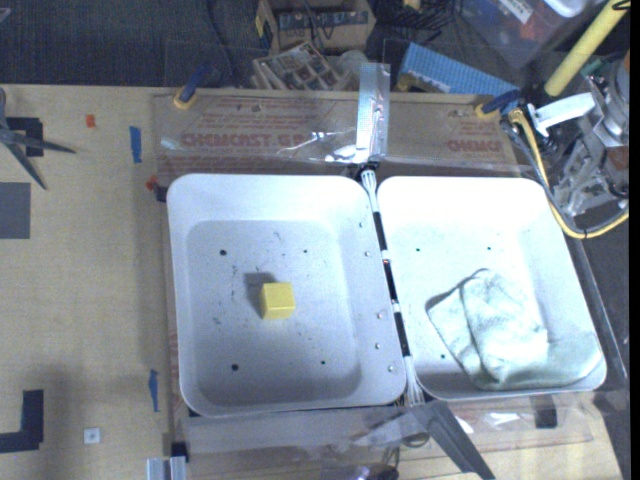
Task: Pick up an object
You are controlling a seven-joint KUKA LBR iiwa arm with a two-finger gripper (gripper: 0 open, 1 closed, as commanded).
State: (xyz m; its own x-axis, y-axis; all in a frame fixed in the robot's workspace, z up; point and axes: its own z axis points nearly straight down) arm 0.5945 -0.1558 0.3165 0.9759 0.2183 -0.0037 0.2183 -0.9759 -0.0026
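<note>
Yellow block [278,300] lies isolated mid-left bin [190,208], favouring top grasp; crumpled cloth [497,328] in right bin [560,218]; hand state indeterminable.

You have two bins side by side on the counter [80,268], their inner walls touching along the middle. In the left bin [200,208] a small block [277,300] sits near the centre of the floor. In the right bin [470,208] a crumpled cloth [497,326] lies toward the near right corner. Behind both bins a sheet of plastic [300,133] lies flat across the counter.
</note>
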